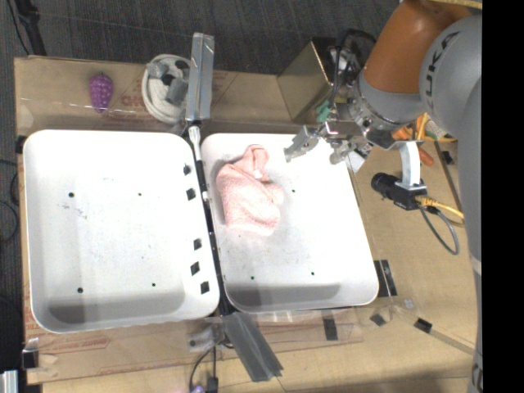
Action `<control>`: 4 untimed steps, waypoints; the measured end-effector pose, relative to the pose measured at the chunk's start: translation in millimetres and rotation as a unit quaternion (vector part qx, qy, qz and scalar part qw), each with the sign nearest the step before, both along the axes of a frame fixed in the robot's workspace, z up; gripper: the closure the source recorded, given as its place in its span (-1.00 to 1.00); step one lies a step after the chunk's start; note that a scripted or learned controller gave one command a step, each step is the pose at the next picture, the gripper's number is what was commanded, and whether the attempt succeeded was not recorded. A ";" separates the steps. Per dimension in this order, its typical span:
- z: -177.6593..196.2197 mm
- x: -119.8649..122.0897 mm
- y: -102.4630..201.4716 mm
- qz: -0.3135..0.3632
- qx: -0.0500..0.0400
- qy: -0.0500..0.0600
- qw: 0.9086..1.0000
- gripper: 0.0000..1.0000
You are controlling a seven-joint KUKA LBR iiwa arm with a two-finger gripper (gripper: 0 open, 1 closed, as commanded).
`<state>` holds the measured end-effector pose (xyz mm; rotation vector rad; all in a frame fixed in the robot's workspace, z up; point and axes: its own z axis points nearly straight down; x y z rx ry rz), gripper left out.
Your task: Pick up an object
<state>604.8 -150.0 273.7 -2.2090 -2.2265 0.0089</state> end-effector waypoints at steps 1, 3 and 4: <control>-73.1 43.6 10.4 0.023 0.000 0.000 1.000 -1.00; -184.2 51.5 11.2 0.143 0.002 -0.001 0.990 -1.00; -183.7 32.9 39.9 0.150 0.000 -0.002 0.989 -1.00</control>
